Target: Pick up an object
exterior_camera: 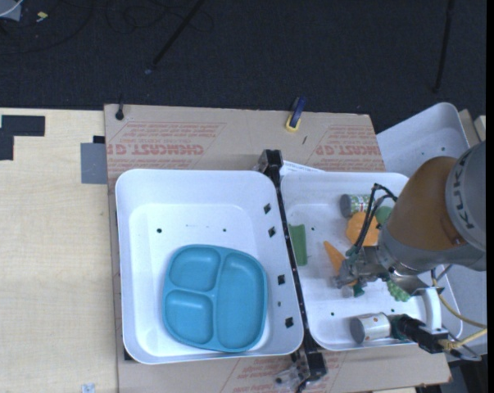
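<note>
My gripper (351, 277) is down inside the right bin (316, 318), hanging from the grey arm with its orange band (423, 207). It sits just right of and below a small orange wedge (334, 255). A green block (298, 244) lies by the bin's left wall. A tin can (353, 205), an orange object (362, 228) and a green piece (384, 215) lie behind the gripper, partly hidden by the arm. A grey cylinder (369, 328) lies near the front wall, and a small green piece (399, 294) sits under the wrist.
The left bin (148, 195) holds a blue divided plate (215, 297). A black divider with clips (283, 252) separates the two bins. Cardboard lies under both bins, with a blue and yellow clamp (295, 115) at its back edge.
</note>
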Controlling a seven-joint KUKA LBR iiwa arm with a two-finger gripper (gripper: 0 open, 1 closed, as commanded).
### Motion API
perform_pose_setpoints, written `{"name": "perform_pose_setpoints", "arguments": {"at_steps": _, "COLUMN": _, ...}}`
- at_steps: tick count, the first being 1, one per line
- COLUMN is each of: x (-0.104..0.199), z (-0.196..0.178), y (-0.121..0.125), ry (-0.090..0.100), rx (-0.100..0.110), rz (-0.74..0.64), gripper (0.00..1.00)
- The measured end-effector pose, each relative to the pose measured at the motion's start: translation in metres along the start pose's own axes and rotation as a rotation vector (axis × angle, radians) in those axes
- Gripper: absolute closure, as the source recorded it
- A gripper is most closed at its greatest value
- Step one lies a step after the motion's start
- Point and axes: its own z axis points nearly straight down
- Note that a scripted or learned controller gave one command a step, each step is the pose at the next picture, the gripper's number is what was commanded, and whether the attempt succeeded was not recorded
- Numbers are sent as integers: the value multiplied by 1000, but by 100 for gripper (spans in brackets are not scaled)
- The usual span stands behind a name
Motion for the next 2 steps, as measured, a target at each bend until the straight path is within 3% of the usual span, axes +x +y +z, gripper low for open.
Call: {"name": "perform_pose_setpoints", "arguments": {"at_steps": 2, "x": -12, "z": -120, "y": -5, "ry": -3, "rx": -7, "rz": -8, "gripper": 100}}
